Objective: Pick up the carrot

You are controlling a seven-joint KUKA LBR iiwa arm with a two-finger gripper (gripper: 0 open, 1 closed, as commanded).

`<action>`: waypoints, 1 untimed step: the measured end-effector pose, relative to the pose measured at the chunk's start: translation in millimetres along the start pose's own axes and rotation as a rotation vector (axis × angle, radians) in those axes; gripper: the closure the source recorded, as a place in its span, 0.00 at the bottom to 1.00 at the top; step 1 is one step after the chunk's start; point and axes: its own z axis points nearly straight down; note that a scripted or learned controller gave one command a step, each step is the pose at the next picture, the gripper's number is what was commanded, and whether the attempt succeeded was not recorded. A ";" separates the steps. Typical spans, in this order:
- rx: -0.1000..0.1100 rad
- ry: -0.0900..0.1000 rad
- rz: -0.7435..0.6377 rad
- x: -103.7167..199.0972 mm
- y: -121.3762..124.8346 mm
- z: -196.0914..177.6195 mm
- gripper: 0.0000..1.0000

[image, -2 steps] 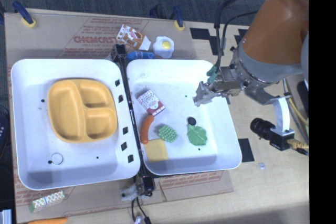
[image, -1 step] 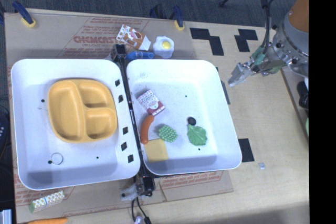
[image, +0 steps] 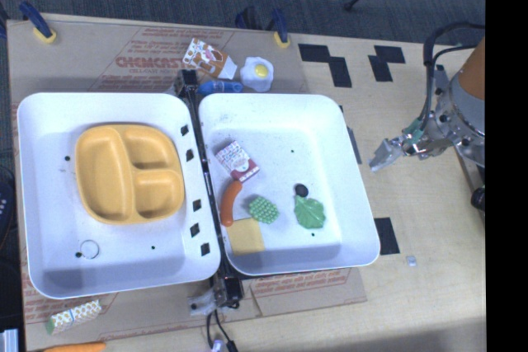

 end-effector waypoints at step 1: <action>-0.003 -0.004 -0.789 -8.2 -0.9 -85.0 1.00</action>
